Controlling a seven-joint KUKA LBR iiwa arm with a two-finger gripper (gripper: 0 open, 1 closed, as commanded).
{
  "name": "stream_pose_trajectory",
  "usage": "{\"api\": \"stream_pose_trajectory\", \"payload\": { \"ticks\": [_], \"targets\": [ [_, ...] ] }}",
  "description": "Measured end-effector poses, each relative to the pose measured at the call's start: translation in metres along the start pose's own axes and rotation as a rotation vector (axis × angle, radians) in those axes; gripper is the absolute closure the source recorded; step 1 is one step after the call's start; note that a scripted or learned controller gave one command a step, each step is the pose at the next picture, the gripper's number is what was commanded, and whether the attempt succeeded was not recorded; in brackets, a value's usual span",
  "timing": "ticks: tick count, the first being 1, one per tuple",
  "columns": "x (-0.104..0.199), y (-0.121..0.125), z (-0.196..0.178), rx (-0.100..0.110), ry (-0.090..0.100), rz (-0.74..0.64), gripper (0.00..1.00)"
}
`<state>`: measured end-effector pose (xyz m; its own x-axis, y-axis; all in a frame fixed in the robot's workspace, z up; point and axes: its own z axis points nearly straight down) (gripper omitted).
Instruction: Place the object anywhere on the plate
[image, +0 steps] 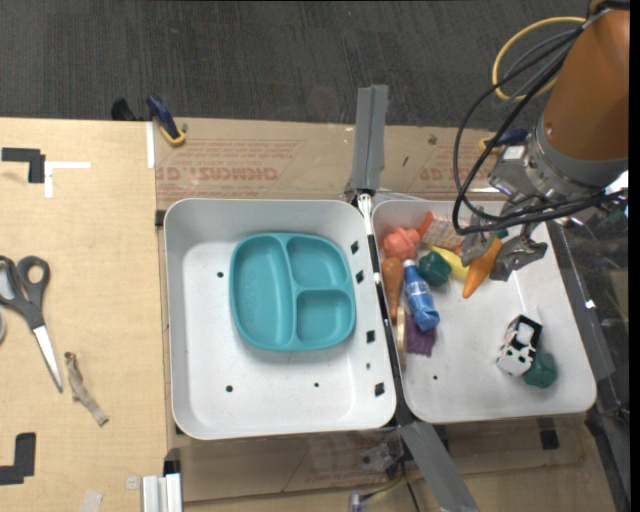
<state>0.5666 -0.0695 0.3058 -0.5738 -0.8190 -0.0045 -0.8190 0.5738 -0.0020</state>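
A teal plate (293, 290) with three sections lies in the left white bin (200, 390). My gripper (502, 243) hangs over the upper part of the right bin (470, 395), reaching in from the right. An orange carrot-shaped toy (478, 270) sits between its fingers and points down-left, so the gripper looks shut on it. The carrot is well to the right of the plate, past the wall between the bins.
Beside the carrot in the right bin are a pink-orange lump (400, 241), a green and yellow toy (438, 266), a blue bottle (419, 297) and a purple piece (420, 341). A black-and-white cow toy (519, 345) and a green blob (541, 372) lie lower right. Scissors (32, 300) rest on the bench at left.
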Motion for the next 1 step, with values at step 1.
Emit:
{"api": "stream_pose_trajectory", "payload": {
  "ticks": [1],
  "targets": [
    [-0.0257, -0.0325, -0.1295, 0.0, -0.001, -0.24, 1.0]
  ]
}}
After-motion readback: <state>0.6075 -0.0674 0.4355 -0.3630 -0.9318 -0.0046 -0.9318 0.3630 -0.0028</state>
